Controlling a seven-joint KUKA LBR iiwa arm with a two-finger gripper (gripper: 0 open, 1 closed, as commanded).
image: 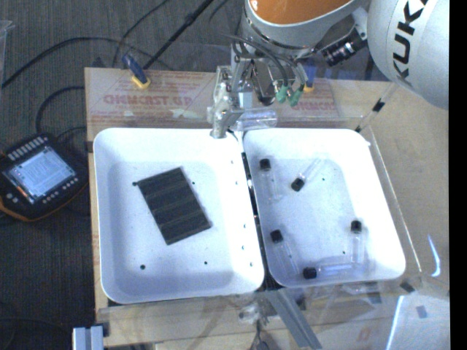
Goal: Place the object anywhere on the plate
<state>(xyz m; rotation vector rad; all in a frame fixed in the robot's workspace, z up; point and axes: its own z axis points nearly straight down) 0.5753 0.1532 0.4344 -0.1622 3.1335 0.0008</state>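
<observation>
Vials are the task's things here, clear little tubes with black caps, and several lie loose in the right bin [379, 195]; the dark ribbed plate [174, 205] lies flat in the left bin [109, 217].

Taking things from largest to smallest: the arm [306, 2] comes in from the right and hangs over the far edge of the bench [109, 93], its orange band uppermost. Under it the gripper [226, 119] sits at the far rim where the two bins meet, its metal tips just over that corner. I cannot tell whether it is spread or pressed together, and nothing can be seen held in it.

From the gripper, both bins stretch toward the camera. The plate lies forward and to the left, its long axis slanting across the bin floor, well apart from the gripper. The vials lie forward and to the right. Closest is the vial near the dividing rim [267, 175], its length running nearly along that rim. A tilted vial [305, 175] lies a little farther right. A third vial [280, 245] lies further forward, and two more lie in the near right corner.

My judgement: a pick comes first, so the move runs forward and slightly right to the nearest vial, with the closing line set across its length.
</observation>
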